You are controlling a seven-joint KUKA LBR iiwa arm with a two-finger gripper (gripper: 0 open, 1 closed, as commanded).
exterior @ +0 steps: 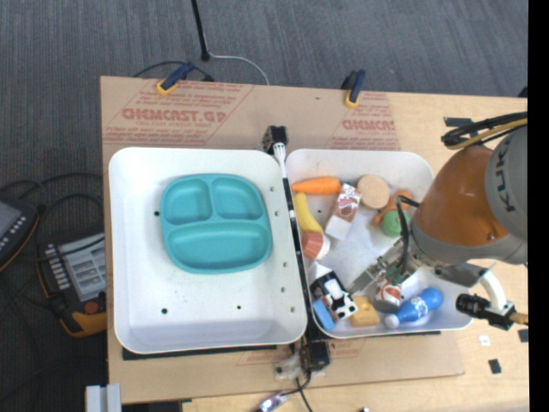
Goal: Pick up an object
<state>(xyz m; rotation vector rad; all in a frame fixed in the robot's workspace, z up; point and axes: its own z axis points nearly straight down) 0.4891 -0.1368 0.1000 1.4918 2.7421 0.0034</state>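
The right bin point(418, 166) holds several small objects: an orange carrot point(316, 185), a yellow banana point(306, 214), a tan round piece point(373, 190), a green ball point(391, 223), a white cube point(338, 228), a black-and-white cow toy point(340, 299), a yellow block point(364, 314) and a blue bottle point(419, 306). My gripper point(388, 273) hangs low over the bin's front right part, just above a red-and-white item point(390, 294) and left of the blue bottle. The orange wrist band point(455, 204) covers the bin's right side.
The left bin point(137, 299) holds a teal divided plate point(214, 222). A black clamp point(275, 137) sits at the far end of the wall between the bins. Cables and a grey device point(73, 264) lie left of the bench.
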